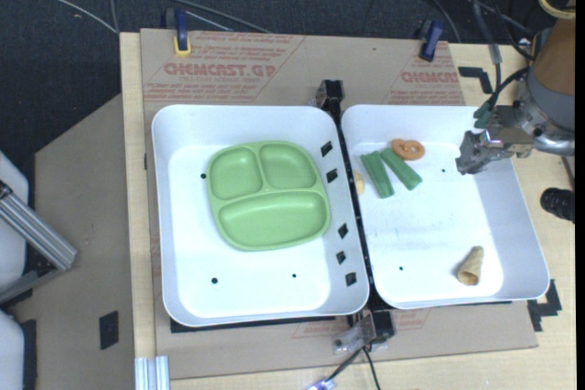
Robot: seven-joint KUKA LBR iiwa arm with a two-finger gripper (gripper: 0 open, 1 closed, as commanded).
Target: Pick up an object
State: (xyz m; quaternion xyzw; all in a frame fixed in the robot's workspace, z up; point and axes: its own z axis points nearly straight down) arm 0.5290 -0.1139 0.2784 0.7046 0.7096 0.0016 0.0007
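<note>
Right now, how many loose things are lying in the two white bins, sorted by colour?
Green: 3, the divided plate in the left bin, and two sticks in the right bin.
Orange: 1, a ring.
Tan: 1, a cone.
Total: 5.

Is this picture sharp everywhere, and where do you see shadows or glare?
Camera view: even, soft light; the green plate and both white bins are fairly sharp, with faint shadows along the rims. The gripper at the right looks slightly blurred. No strong glare on the bins; the dark floor beyond is dim.
</note>
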